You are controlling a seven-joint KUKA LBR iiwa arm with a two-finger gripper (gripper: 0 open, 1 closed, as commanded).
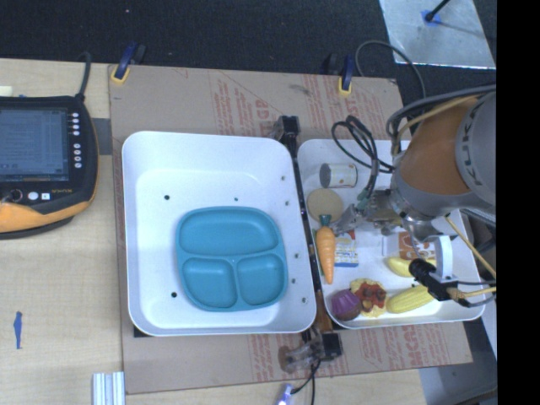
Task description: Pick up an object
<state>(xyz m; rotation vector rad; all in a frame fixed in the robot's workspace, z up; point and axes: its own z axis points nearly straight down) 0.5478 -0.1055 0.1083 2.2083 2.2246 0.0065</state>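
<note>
Here the claw (364,207) hangs low in the right bin (472,315) near a carrot (326,252); whether it is open is unclear. No label reads legibly on the small printed packet (346,252) beside the carrot.

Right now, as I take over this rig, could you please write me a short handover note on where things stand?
Gripper: low over the right bin, near its middle; I cannot tell whether it is open or shut, and nothing shows in its grasp.
Right bin contents: carrot by the left wall, corn cob and purple piece toward the near edge, yellow piece, small white can at the far end, tan round piece.
Left bin: holds a blue divided tray.
Done: arm is in over the right bin.
Left: grasp one object and lift it.
</note>
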